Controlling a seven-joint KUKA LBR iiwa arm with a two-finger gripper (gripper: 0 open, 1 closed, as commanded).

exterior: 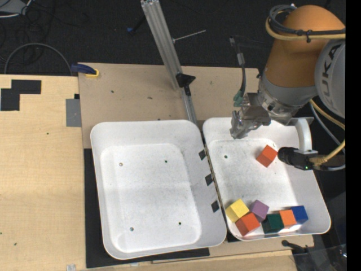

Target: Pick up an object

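I'm seeing the gripper (241, 130) hanging over the far edge of the right bin (316, 208); I can't tell how wide it's standing or whether it's carrying anything. An orange cube (267, 156) is lying near the bin's right edge, apart from it. More blocks (265, 214) are crowding the near edge.

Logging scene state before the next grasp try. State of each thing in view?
Two-finger metal gripper: above the right white bin's far end, nothing visibly held.
Lone orange cube: tilted, apart from the others, in the right white bin.
Yellow cube, red cube, purple cube, green cube, second orange cube, blue cube: clustered at the right bin's near edge.
Left white bin: flat on the bench.
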